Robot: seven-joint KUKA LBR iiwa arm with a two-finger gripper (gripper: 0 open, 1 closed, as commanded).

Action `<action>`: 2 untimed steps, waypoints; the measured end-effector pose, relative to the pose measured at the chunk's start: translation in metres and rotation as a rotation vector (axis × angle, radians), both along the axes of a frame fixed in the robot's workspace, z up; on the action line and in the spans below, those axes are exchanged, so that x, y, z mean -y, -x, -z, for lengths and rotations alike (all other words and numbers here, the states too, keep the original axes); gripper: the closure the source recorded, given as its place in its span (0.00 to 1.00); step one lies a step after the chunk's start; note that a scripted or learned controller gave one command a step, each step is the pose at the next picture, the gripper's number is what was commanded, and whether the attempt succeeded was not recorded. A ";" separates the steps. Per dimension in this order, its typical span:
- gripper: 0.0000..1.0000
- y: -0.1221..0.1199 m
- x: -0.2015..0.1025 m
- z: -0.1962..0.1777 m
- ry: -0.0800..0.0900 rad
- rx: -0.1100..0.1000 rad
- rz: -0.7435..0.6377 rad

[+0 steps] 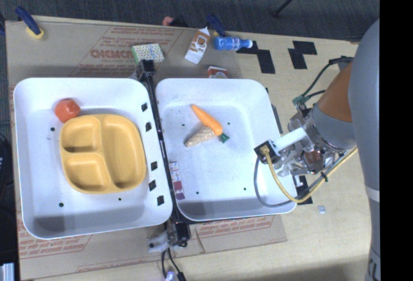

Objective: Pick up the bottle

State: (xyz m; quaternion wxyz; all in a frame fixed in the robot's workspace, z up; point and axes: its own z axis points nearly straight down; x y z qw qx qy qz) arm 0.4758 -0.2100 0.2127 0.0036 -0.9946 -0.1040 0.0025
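Blue plastic bottle lies on the bench just past the right white bin at twelve o'clock, well apart from the tool at three o'clock, open or closed I cannot tell, so the approach seems pending: reach toward eleven o'clock.

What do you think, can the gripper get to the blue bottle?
Probably yes. The bottle lies in the open on the bench beyond the right bin, nothing covering it; the gripper sits at that bin's right rim.

The blue bottle lies on its side on the bench beyond the right bin.
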 end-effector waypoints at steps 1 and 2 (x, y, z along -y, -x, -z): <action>1.00 0.000 0.001 -0.010 0.003 0.003 0.001; 1.00 0.000 0.001 -0.014 0.004 0.004 0.001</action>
